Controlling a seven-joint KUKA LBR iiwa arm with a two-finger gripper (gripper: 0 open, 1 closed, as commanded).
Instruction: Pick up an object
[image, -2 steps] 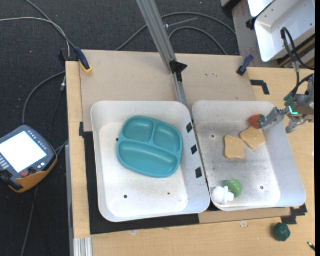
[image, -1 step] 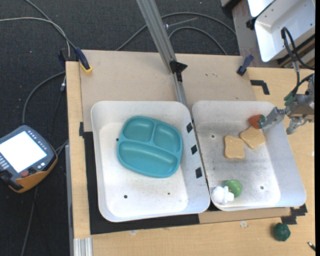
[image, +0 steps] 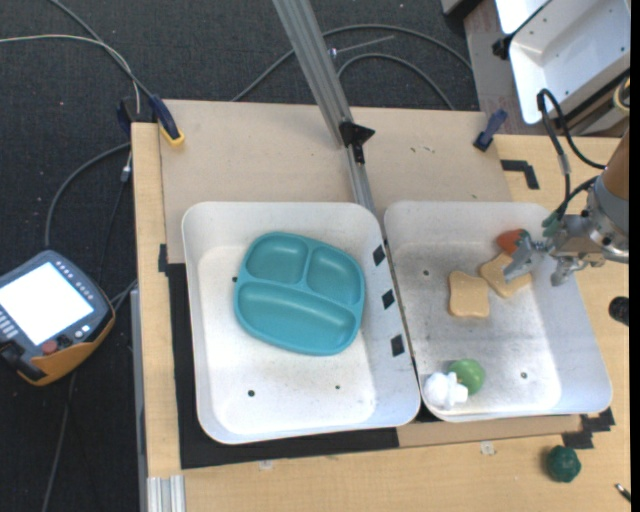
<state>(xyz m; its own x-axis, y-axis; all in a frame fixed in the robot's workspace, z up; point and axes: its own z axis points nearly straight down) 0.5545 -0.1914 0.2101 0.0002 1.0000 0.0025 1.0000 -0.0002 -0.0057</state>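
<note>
A small dark green ball (image: 563, 462) is lying nearest the camera, on the tabletop (image: 300, 150) just outside the near right corner of the right bin (image: 560, 390). Inside that bin's near edge a white object (image: 441, 389) and a green object (image: 466, 375) are sitting touching each other. Farther in, near the bin's middle, a tan bread-shaped piece (image: 468, 296) is lying flat, and a second tan piece (image: 502, 274) is lying just to its right and a little farther away. I am reaching in from the right, and my gripper (image: 541, 259) is hanging over the far right part of this bin with its fingers spread apart, one fingertip (image: 519, 262) sitting right at the second tan piece and the other out beyond it; I cannot tell whether I am touching the piece, and nothing is showing clamped between my fingers. A small orange-red object (image: 511, 239) is peeking out just beyond the gripper. In the left bin (image: 215, 400) a teal divided plate (image: 299, 292) is lying flat near the middle. Off the tabletop to the far left, a handheld control pad (image: 47, 316) with a lit screen is resting on the dark floor.
</note>
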